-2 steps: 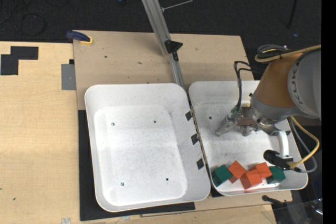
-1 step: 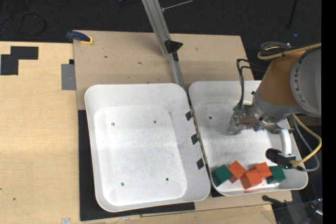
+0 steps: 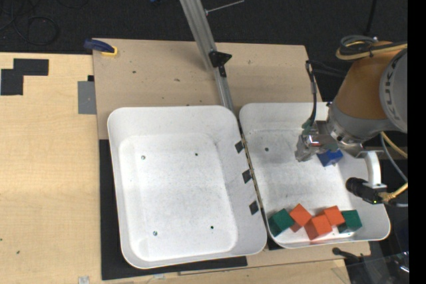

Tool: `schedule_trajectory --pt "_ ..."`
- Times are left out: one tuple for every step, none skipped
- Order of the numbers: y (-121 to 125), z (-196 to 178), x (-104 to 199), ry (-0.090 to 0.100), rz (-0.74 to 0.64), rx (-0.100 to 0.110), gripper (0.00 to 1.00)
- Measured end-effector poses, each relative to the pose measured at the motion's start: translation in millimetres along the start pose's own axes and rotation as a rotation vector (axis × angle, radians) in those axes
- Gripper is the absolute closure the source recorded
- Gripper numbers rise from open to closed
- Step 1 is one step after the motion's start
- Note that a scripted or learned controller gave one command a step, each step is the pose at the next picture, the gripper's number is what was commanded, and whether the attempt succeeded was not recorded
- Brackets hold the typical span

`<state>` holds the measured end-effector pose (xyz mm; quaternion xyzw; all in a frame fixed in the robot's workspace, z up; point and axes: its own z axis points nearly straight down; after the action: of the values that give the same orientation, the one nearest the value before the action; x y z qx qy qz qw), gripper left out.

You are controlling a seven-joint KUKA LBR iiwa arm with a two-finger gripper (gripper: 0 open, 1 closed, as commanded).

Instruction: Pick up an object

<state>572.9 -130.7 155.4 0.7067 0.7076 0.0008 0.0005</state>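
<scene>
Black floor and loose cables frame a pale wooden bench (image 3: 173, 73), and on it sit two white bins side by side. A metal rail (image 3: 196, 13) slants down from the top and ends at the seam between them, probably a fixed part of the rig rather than anything in play.

Over in the right bin (image 3: 279, 126) the arm (image 3: 369, 93) reaches in low, orange band showing above the wrist. Its gripper (image 3: 309, 146) hangs over the middle of the bin floor, and a blue block (image 3: 329, 157) sits right against it on the near-right side. Whether that block is between the fingers or just beside them cannot be told from this slant, and nor can whether the fingers are apart or together.

Down at the bin's near edge the rest of the pickings are bunched: a green block (image 3: 281, 220), an orange block (image 3: 300, 215), a second orange one (image 3: 321, 225) and another green one (image 3: 351, 219), all touching or nearly so. The blue one stands well apart from that huddle, which makes it the easier target, with room for fingers on both sides.

The left bin (image 3: 133, 126) waits beside it, likely the drop spot. Judging by the pose, this is the grasp itself.
</scene>
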Motion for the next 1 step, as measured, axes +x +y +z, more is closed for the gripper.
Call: schedule_trajectory --pt "-3.0 -62.7 -1.9 -0.001 0.0 -0.002 1.0"
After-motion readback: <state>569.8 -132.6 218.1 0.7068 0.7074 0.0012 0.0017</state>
